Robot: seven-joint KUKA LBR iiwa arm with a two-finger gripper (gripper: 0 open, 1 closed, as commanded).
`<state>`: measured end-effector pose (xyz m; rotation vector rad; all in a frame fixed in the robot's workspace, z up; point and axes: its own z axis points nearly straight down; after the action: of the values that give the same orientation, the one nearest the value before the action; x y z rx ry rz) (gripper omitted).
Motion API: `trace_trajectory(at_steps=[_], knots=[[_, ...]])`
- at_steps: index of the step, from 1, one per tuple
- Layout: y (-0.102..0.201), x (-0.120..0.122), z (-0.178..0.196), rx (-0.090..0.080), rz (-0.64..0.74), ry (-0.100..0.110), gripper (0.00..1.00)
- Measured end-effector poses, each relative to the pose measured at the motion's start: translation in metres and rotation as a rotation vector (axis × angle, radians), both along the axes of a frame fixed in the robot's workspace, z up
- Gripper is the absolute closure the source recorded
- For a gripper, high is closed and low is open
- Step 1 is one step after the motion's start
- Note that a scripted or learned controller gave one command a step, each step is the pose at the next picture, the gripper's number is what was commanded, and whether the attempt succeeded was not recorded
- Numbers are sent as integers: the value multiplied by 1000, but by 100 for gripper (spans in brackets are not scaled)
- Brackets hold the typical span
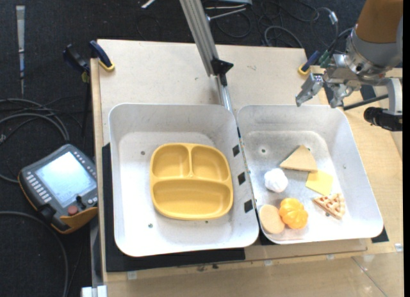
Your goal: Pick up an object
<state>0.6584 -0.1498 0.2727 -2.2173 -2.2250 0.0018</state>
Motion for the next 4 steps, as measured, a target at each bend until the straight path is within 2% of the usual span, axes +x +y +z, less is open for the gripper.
trace_trajectory(at_steps=[1,2,3,4], knots=[[0,0,0,0,0,1,0],[-7,-7,-50,0,-5,4,0],[-11,0,-107,0,-4,4,0],[-11,-11,-163,1,-4,5,0]])
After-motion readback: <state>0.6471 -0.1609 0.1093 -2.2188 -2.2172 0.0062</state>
